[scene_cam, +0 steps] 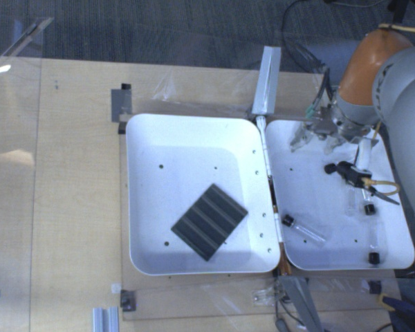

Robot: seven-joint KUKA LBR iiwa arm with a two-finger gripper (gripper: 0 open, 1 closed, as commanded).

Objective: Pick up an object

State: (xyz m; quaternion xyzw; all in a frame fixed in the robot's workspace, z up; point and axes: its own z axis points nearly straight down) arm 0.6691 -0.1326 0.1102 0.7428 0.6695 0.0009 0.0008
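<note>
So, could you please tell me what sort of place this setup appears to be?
Probably a robotics lab's grasping test station: two white bins, the left bin and the right bin, on a wooden bench, a grey-and-orange arm, and loose cables over carpet.

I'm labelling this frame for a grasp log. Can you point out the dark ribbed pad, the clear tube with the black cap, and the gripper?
dark ribbed pad (209,221), camera view, middle of its top face.
clear tube (306,229), camera view, midway along its clear body.
gripper (317,133), camera view, midway between the fingertips.

— What colours are showing?
— The bins (194,126) are looking white. The ridged pad (209,221) is looking dark grey (with stripes). The arm (401,81) is showing grey and orange.
</note>
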